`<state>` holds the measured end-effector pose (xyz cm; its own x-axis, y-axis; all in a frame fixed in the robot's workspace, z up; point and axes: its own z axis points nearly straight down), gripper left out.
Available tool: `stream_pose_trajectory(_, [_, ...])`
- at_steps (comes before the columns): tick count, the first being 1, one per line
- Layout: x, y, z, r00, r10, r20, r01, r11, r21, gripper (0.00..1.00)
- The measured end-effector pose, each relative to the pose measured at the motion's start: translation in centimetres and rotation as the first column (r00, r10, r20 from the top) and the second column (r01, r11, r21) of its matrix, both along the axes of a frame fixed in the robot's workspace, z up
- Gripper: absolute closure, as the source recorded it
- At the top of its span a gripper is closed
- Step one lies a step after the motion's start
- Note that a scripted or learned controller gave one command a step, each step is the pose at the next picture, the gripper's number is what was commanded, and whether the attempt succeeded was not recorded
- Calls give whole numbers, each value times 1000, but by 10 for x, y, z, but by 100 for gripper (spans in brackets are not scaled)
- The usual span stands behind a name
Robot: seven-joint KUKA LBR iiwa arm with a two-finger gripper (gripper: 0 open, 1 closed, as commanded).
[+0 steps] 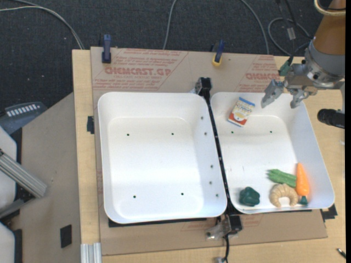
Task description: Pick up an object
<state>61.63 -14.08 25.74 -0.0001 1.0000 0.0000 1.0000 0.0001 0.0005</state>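
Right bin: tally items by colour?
Green: 2, broccoli-like piece, pod
Orange: 1, carrot
Tan: 1, croissant-like piece
White and red: 1, small carton
Total: 5

You have open floor across the middle of the right bin point(307, 141), from below the small carton point(241, 111) near its upper left down toward the lower edge. Along that lower edge a dark green piece point(249, 196), a tan croissant-shaped toy point(283, 195), a green pod point(281, 176) and a carrot point(302, 180) crowd together, the last three touching or nearly so. The gripper point(285, 96) hangs with its fingers spread over the bin's upper right rim, and the raised divider point(213, 141) between the bins blocks sideways sweeps toward the left bin point(109, 147).
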Motion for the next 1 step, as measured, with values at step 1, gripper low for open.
stream_pose_trajectory(1, [-2,11,-117,1000,1,-10,-1,1000,2,0])
